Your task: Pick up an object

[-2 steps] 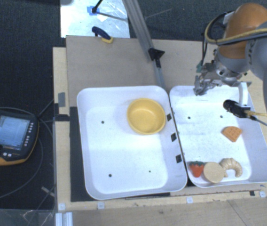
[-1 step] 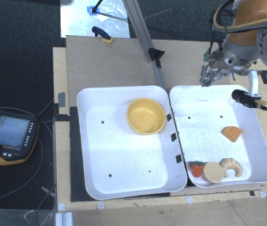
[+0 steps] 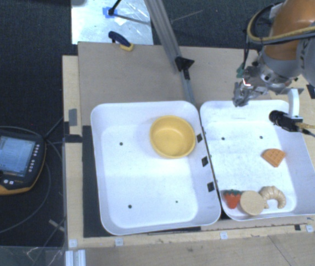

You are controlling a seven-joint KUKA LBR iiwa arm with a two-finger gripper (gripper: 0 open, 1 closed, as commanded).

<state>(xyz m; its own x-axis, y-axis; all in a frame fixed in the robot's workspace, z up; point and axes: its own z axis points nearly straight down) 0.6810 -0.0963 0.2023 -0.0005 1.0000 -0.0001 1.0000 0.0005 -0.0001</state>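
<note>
We look down on a tan bench point(image 3: 135, 76) on dark carpet, with a control pendant point(image 3: 10, 159) on the floor at its left. Nearest us, along the front wall of the right bin point(image 3: 307, 195), sit a red strawberry point(image 3: 232, 198), a round beige biscuit point(image 3: 252, 203) and a croissant point(image 3: 274, 195), all close together. A little farther back lies an orange waffle piece point(image 3: 273, 157). In the left bin point(image 3: 141, 204), a yellow bowl point(image 3: 172, 136) stands upright near the back right corner. Farthest off, the gripper point(image 3: 242, 98) hangs over the right bin's back edge, with nothing in it; we cannot tell its opening.
</note>
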